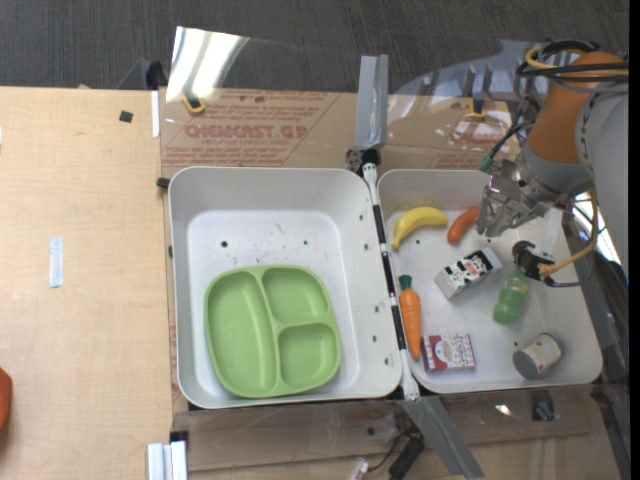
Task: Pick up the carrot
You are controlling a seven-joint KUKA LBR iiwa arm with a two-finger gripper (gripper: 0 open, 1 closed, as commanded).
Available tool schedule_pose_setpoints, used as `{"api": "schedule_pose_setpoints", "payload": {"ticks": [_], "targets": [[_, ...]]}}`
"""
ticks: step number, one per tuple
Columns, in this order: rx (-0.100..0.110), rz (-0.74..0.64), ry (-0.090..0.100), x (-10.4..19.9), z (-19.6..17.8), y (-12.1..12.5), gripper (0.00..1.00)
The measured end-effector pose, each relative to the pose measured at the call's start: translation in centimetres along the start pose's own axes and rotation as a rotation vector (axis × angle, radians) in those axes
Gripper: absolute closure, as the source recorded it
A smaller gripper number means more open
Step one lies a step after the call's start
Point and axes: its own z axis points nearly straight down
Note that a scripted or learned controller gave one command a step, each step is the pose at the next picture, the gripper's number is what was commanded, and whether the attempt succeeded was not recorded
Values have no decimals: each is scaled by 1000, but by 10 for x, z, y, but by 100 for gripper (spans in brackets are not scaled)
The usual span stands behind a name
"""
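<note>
Gripper hung at 1 o'clock in the right white bin, state unclear. Small orange plastic carrot with green top lay at 9 o'clock against the wall; looked light, stiff, slick. Grip mid-body.

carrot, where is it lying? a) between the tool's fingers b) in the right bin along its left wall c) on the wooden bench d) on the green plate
b, the carrot lies in the right bin against its left wall, just left of the small red box, apart from the tool.
</note>
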Motion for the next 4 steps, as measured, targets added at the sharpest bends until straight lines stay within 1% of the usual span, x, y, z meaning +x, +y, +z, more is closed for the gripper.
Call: {"api": "schedule_pose_setpoints", "payload": {"ticks": [1, 2, 3, 4], "targets": [[-4, 202, 0, 56, -148, -35, 100], [-4, 233, 0, -51, -210, 9, 100], [-1, 295, 1, -23, -103, -89, 100], [1, 488, 0, 68, -139, -198, 100]]}}
